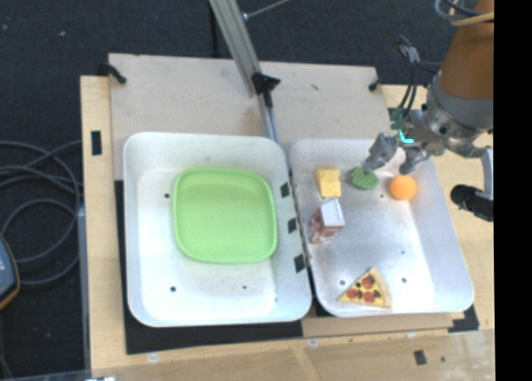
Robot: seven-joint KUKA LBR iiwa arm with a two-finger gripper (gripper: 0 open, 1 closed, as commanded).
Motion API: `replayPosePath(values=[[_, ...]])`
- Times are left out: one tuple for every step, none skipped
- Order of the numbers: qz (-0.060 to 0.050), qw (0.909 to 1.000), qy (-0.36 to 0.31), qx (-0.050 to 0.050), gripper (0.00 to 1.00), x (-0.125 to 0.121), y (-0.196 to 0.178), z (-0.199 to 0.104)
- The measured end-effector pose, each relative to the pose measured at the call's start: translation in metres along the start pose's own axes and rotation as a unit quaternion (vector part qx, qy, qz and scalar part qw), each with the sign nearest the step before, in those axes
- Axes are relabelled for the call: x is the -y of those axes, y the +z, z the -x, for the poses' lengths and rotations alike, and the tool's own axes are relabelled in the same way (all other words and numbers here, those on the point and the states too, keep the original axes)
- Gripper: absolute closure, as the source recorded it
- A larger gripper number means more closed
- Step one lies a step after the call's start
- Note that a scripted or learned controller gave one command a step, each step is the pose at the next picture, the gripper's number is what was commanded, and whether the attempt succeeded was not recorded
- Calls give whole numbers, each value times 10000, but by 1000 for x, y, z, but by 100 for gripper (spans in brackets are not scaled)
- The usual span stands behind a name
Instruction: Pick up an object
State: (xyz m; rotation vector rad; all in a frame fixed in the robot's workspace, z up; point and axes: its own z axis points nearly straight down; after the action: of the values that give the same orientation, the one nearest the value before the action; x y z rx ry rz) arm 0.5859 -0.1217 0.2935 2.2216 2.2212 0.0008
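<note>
My gripper hangs over the back of the right bin, fingers spread open with nothing between them. A small green object lies just below the left fingertip; whether they touch I cannot tell. An orange ball rests just below the right fingertip. Further left lies a yellow block, with a small red and white carton in front of it. A toy pizza slice sits near the bin's front edge.
The left bin holds a light green square plate. A slanted metal post rises from between the bins at the back. The grey and orange arm stands at the right. Cables lie on the floor at left.
</note>
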Motion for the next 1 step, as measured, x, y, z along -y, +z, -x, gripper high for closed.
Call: replayPosePath(values=[[2, 10000, -1, 1, 0, 0, 0, 0]])
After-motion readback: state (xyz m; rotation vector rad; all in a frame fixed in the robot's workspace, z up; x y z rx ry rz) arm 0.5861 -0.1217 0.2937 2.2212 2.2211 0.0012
